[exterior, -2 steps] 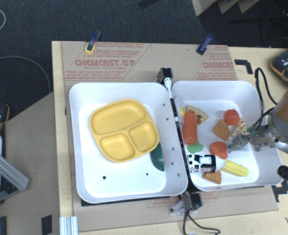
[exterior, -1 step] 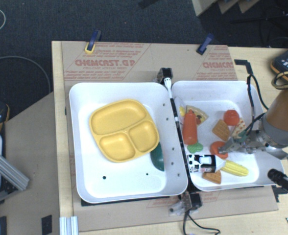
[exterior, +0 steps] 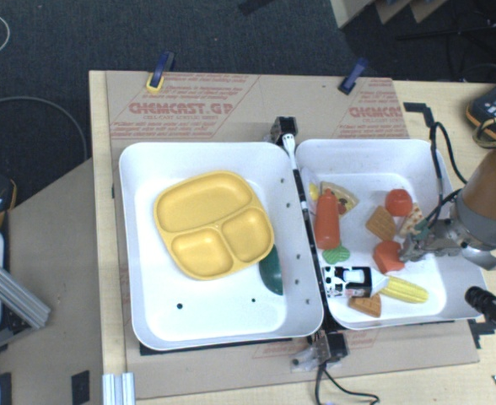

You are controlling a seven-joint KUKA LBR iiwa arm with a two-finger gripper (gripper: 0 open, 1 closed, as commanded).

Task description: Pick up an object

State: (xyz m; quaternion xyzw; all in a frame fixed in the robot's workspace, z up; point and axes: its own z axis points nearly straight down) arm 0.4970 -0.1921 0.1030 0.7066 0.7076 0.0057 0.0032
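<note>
The right bin holds several toy foods. Among them are a long red-orange sausage, a pizza slice, a red tomato, a tan cracker, a red piece, a yellow corn cob, a green piece, a black-and-white item and an orange wedge. My gripper reaches in from the right, low in this bin. Its tip sits right beside the red piece, on that piece's right side. Nothing is seen lifted.
The left bin carries a yellow divided plate, with a dark green object tucked at its lower right edge. A cable runs along the right bin's far right wall. The grey arm hangs over that bin's right rim.
</note>
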